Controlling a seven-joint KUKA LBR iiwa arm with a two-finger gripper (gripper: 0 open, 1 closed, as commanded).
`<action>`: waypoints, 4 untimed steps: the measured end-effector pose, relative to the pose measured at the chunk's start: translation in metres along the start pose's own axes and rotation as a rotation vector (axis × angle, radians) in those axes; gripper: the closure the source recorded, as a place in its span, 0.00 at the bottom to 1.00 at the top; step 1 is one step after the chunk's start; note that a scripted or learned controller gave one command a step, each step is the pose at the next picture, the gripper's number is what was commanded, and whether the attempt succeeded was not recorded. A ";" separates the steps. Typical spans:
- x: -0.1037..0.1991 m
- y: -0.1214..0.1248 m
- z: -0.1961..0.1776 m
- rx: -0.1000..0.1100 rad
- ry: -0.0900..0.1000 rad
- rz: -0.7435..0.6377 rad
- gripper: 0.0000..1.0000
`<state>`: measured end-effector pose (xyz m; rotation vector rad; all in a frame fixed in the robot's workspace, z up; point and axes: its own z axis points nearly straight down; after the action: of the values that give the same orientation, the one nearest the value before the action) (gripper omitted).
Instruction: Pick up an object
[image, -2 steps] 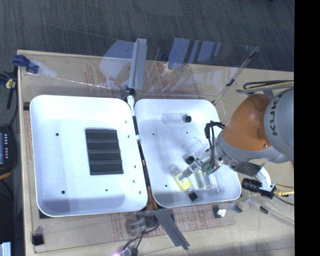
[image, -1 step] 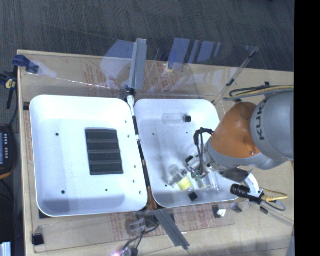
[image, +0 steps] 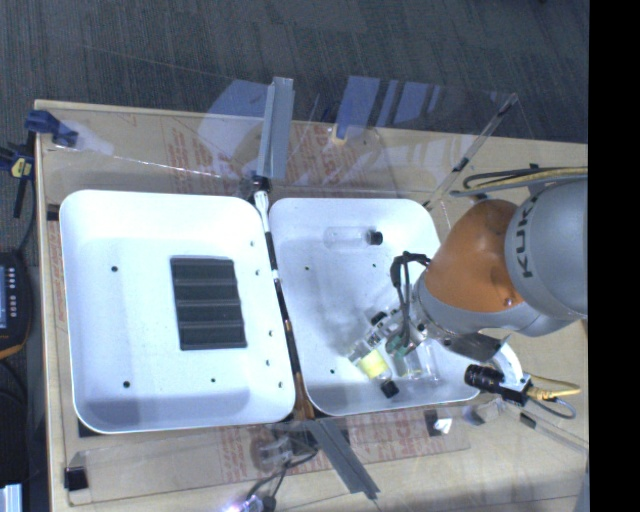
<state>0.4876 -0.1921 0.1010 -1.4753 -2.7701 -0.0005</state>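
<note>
While the arm (image: 520, 265) reaches into the right bin (image: 330, 290), its gripper (image: 400, 345) sits low among a yellow object (image: 374, 364) and clear items. Whether it is apart or together cannot be told. A dark ridged block (image: 208, 302) lies in the left bin (image: 100, 300).

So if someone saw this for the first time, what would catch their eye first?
Probably the grey arm with its orange band, reaching in from the right over the right bin. Its gripper is down among small clutter near a yellow object. Next, the dark ribbed block in the left bin.

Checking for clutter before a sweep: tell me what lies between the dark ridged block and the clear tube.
In the camera view, the black divider where the bins meet lies between the dark ridged block and the clear tube; otherwise bare white floor.
</note>
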 end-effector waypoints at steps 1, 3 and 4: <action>0.000 0.000 0.000 0.000 0.000 0.000 0.00; -0.011 -0.005 -0.079 -0.001 -0.003 0.050 0.00; -0.033 0.020 -0.011 -0.015 -0.013 0.012 0.00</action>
<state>0.5228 -0.2081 0.1122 -1.5015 -2.7776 -0.0119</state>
